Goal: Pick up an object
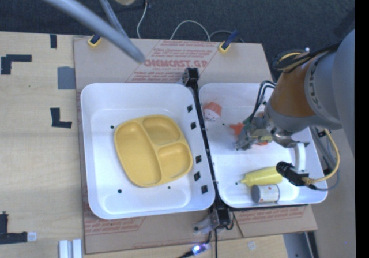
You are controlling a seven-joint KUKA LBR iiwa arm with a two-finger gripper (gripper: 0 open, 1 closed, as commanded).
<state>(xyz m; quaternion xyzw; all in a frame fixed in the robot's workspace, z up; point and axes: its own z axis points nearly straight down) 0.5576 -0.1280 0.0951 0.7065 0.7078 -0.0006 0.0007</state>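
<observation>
Grey cylinder and yellow bottle lie lower right; end effector, grip state indiscernible, sits by orange piece. Risk: nudging it aside, missing.

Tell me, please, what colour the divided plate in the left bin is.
The divided plate is plain yellow, as the camera view shows clearly.

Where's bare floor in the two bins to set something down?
Left bin: bare strips border the yellow divided plate, widest above it. Right bin: free patch between the gripper and yellow bottle. Crowded near the bottle, grey cylinder and small orange-white item.
</observation>
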